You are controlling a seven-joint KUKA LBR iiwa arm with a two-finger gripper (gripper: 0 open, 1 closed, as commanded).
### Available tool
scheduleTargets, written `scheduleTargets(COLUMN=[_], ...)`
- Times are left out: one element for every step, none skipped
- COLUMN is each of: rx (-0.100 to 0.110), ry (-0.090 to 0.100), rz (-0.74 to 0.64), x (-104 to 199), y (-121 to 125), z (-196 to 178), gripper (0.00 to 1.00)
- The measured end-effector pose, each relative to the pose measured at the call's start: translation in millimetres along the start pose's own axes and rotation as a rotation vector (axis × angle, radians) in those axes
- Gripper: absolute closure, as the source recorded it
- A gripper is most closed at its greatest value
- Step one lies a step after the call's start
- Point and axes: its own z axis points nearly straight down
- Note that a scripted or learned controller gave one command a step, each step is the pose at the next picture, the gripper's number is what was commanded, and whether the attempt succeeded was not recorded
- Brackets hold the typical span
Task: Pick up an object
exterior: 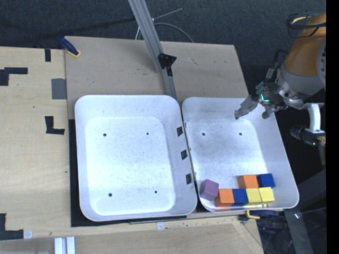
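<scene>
Pale wooden bench (206, 73) under two shallow white bins, left (85, 142) and right (275, 142), touching side by side.

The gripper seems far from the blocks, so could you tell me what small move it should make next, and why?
Probably it should travel toward the near end of the right bin. The gripper hangs over that bin's far right corner, while the blocks, among them the purple block and the orange block, sit clustered along the near wall. Nothing lies under it to pick.
</scene>
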Motion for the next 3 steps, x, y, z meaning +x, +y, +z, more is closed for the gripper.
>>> scheduleTargets(rx=[0.0, 0.024, -0.008], ry=[0.0, -0.001, 0.001], rz=[-0.002, -0.001, -0.005], x=[1, 22, 100], y=[0, 67, 58], z=[-10, 120, 14], gripper=[1.0, 1.0, 1.0])
